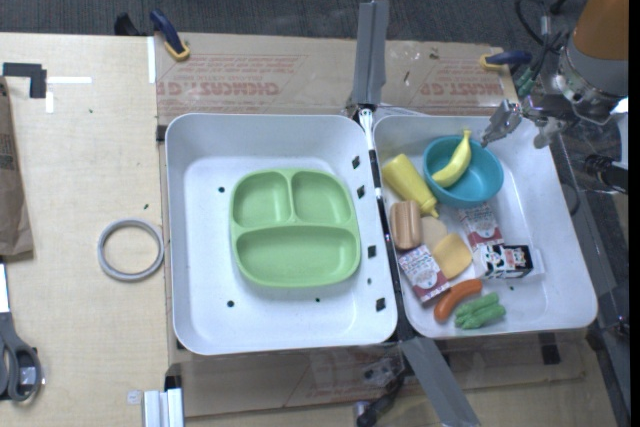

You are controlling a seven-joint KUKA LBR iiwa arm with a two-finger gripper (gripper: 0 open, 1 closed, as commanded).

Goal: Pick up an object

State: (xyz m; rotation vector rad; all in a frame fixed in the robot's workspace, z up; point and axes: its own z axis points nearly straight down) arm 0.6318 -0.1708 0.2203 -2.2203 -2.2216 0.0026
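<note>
Hovering at two o'clock over the right bin (560, 215), our end effector (503, 123), fingers unreadable, risks grabbing the blue bowl (478, 183) rim beside the banana (455, 161) and slipping.

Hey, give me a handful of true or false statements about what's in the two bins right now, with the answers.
1. The banana lies in the blue bowl. True.
2. The green divided plate sits in the right bin. False: it sits in the left bin; the food items are in the right bin.
3. The end effector holds the mustard bottle. False: the yellow mustard bottle lies in the right bin, left of the bowl, apart from the end effector.
4. A small milk carton lies in the right bin. True.
5. A roll of tape lies on the bench left of the bins. True.
</note>
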